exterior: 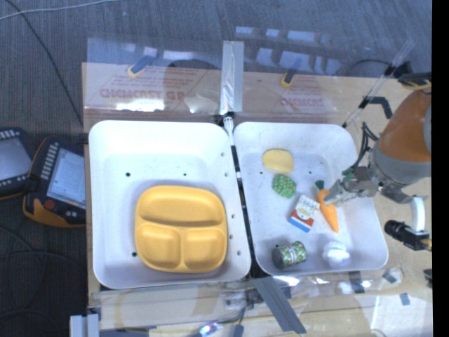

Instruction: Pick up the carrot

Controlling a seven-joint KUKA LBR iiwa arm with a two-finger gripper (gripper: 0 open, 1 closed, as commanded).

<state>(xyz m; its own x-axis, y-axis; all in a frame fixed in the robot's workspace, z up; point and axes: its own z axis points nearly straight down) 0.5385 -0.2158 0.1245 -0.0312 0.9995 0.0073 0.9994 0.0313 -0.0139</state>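
So the hand (342, 190) is down in the right bin (365, 241), reaching in from the right, with its tip right at the top end of the carrot (329, 215). Honestly can't tell from this angle whether the hand is spread or pinched together, it's just too small and cluttered there. The carrot lies on the bin floor just below-left of the hand, pointing down and away from it. Just left of the carrot is a small white carton (303, 213), further left a green bumpy ball (283, 185), and up-left a yellow lumpy thing (278, 161). Below the hand sit a white object (337, 253) and a green can (289, 254). Way off left, the other bin (112, 188) holds a yellow divided plate (182, 227).
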